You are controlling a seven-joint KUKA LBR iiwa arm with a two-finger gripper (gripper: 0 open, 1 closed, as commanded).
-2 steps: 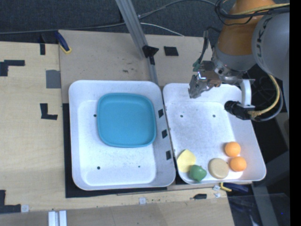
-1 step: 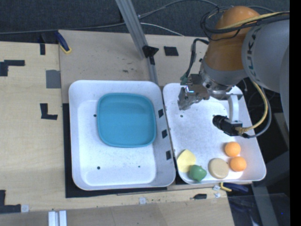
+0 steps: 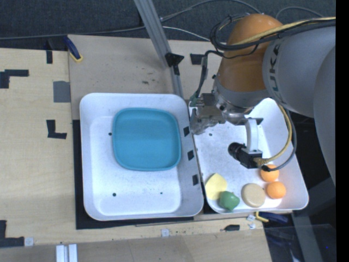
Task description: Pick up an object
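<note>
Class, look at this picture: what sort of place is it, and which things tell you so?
Probably a robotics lab test bench: a robot arm reaches over two white bins, one holding a blue plate, the other small toy foods, with cables nearby.

Bright overhead light, glare on right bin (image 3: 289,146), soft focus, dim top edge.

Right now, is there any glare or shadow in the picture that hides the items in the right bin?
Camera view: glare whitens the right bin floor, strongest beside the arm; the yellow piece, green piece, beige disc and two orange balls stay distinct; the arm overhangs the bin's upper part, the pincer blurred.
</note>
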